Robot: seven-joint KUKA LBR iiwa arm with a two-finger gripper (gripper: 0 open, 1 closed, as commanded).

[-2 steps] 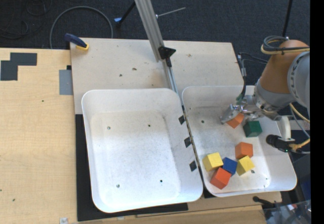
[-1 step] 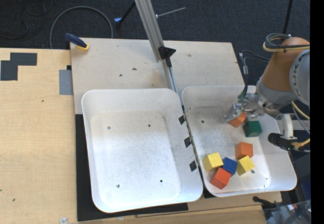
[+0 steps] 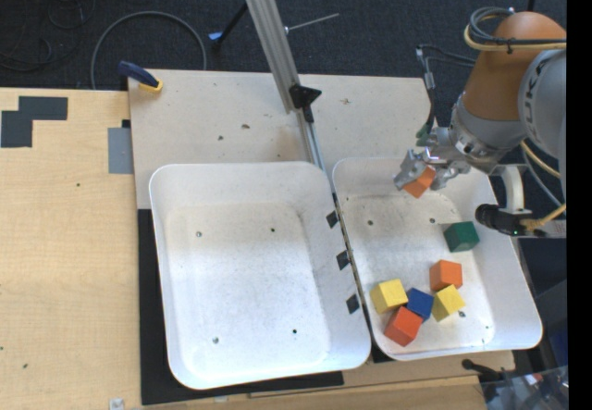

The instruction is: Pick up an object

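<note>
Reaching in from the right, the grey arm with its orange band (image 3: 518, 38) carries the claw (image 3: 421, 175) above the far end of the right-hand shallow white bin (image 3: 518, 329). The claw is pinching a small orange block (image 3: 419, 183), which sits between its fingers, raised off the bin floor.

Remaining contents of the right bin: a dark green cube (image 3: 461, 235) lies near the right wall; a cluster lies toward the near end, comprising an orange cube (image 3: 447, 273), a yellow cube (image 3: 388, 294), a blue cube (image 3: 420, 303), a second yellow cube (image 3: 449, 303) and a red-orange cube (image 3: 402, 326). The blue cube sits between the two yellow ones, and the red-orange cube touches it on the near side.

The left-hand shallow white bin (image 3: 176, 195) adjoins the right bin. Both rest on the pale tabletop (image 3: 222, 112). A slanted aluminium rail (image 3: 270, 33) rises from the tabletop behind the bins.
</note>
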